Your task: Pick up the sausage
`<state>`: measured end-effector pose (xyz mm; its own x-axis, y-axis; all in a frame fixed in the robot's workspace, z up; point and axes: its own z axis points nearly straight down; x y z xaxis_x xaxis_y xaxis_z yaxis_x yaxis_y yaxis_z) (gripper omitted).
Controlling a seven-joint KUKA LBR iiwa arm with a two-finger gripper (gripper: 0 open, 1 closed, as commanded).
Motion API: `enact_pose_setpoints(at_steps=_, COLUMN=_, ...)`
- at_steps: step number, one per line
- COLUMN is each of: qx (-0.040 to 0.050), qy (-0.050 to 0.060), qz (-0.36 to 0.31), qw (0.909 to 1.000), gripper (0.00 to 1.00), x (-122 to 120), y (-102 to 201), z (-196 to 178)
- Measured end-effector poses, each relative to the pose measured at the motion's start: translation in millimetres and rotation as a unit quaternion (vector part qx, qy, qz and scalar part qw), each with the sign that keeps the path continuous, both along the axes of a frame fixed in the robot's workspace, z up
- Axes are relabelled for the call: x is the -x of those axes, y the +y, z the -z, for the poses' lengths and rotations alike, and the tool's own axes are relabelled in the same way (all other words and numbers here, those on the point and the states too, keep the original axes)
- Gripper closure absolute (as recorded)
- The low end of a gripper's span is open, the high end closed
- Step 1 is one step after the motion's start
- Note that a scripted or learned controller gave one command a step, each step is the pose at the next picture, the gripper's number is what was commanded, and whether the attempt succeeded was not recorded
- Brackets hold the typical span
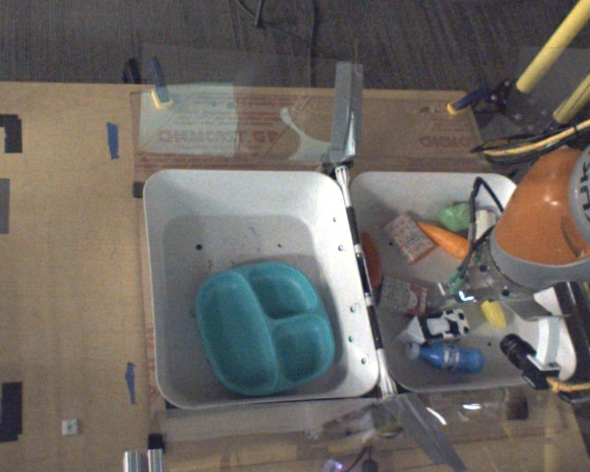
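The sausage [371, 261], as best I can judge, is the slim reddish-orange piece lying along the left wall of the right bin [398, 187], just beside the divider between the two bins. It rests on the bin floor with nothing around it, so the pick is not yet done and the whole grasp is left.

The hand [466, 293] hangs over the middle of the right bin, well right of the sausage, above the clutter. Whether it is released or clenched I cannot tell; the wrist hides it.

Near the sausage lie a small printed packet [409, 237] and a carrot [443, 239] toward the bin's far edge, with a green item [455, 215] beyond. A dark packet [401, 296] sits just right of the sausage's lower end and could crowd a grasp. A black-and-white toy [445, 324] and a blue bottle [450, 358] lie toward the near edge, a yellow piece [493, 314] beside them.

The left bin [177, 200] holds a teal divided tray [265, 328].
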<state>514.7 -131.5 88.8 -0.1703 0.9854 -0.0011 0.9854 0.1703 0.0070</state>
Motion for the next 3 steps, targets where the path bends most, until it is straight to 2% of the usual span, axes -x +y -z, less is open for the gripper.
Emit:
enact_pose_setpoints(at_steps=1, qx=0.0, qy=-0.001, qz=0.0, qw=1.0, gripper=0.0, x=-0.4, y=-0.3, z=0.6)
enact_pose_setpoints(at_steps=2, qx=0.0014, qy=0.001, qz=-0.172, qw=0.9851, gripper=0.0, x=-19.9, y=21.3, z=-2.5)
enact_pose_setpoints(at_steps=3, qx=-0.0005, qy=0.004, qz=-0.073, qw=0.9973, gripper=0.0, x=-126.2, y=-5.1, z=1.0)
